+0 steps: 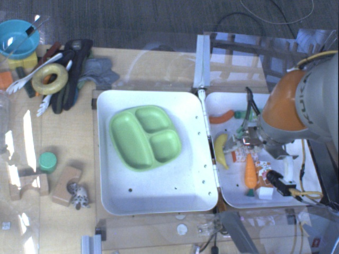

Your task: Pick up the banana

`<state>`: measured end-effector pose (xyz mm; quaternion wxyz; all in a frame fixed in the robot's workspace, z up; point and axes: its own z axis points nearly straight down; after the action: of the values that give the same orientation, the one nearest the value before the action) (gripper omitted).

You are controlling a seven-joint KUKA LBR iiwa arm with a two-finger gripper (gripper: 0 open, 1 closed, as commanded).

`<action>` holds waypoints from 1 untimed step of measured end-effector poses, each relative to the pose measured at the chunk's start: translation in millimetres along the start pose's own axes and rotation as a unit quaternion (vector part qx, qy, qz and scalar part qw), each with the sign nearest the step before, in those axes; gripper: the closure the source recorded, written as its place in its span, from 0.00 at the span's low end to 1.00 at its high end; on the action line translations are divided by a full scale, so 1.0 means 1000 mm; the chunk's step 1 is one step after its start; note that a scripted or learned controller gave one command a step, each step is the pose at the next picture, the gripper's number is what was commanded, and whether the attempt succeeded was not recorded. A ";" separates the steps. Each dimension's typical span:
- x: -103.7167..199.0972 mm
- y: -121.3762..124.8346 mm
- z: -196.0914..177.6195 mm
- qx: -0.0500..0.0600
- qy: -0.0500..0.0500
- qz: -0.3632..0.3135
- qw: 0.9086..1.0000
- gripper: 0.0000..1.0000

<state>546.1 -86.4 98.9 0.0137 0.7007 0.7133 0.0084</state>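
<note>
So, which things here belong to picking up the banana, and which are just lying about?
For the job:
banana, in the right bin
end effector, close beside it

Lying about:
carrot
red pepper
green plate in the left bin
yellow ring
blue bowl
green cap

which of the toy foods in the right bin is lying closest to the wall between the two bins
The banana, yellow and curved, lies nearest that wall; the orange carrot and red pepper sit farther right.
</note>
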 end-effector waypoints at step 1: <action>-0.081 0.054 0.002 -0.001 -0.002 0.070 0.998 0.00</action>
<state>601.8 -166.2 99.0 0.0150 0.7491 0.6623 0.0090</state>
